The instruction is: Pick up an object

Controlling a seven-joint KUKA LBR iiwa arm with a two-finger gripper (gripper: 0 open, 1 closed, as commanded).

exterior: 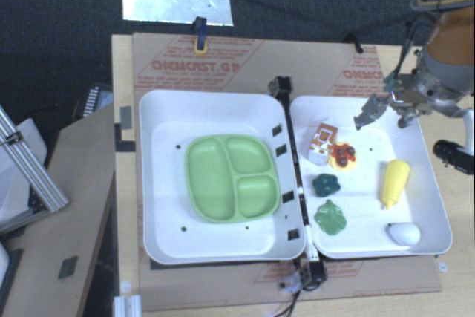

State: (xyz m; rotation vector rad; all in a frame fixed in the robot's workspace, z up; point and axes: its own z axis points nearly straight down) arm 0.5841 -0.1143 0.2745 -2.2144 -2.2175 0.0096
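Arm point(450, 59): grey rounded casing, orange band above wrist, yellow-edged ring at top. Gripper point(384, 115): metallic grey, two slim dark-tipped fingers point(367, 115). Thin black cable alongside.

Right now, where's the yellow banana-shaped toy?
The yellow banana-shaped toy lies in the right white bin, towards that bin's right side, just above the white egg-shaped object and right of the red-and-orange toy.

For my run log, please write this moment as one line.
claw: above right bin's far edge, holds nothing | yellow bottle, white egg: lying in bin | pick: not yet done
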